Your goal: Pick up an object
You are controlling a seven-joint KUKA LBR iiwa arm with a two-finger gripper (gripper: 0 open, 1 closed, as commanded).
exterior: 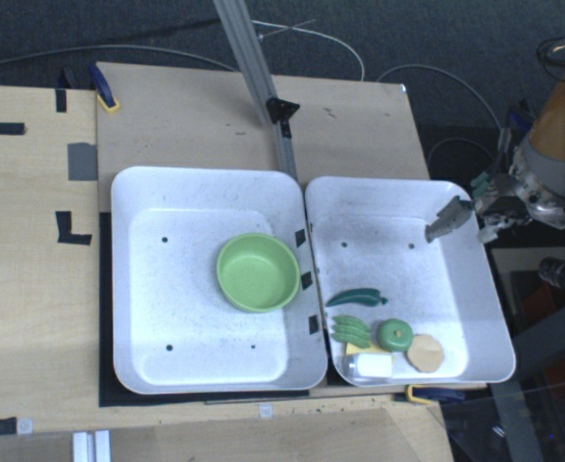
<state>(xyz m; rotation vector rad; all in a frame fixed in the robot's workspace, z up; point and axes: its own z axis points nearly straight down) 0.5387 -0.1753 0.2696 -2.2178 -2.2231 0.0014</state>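
Note:
The right bin (398, 200) holds several small objects at its near end: a dark green pepper (357, 298), a light green bunch (352, 331), a round green piece (394, 335), a tan disc (425, 354) and a white and yellow block (371, 364). My gripper (470, 223) hangs over the far right edge of this bin, well away from those objects. Its fingers (447, 220) stand apart with nothing between them. A green bowl (258, 272) sits upright in the left bin (157, 200).
A grey pole (248, 51) slants down from the top to the joint between the bins. Cables (426, 75) lie on the dark floor behind the bench. The wooden benchtop (32, 210) stretches away to the left.

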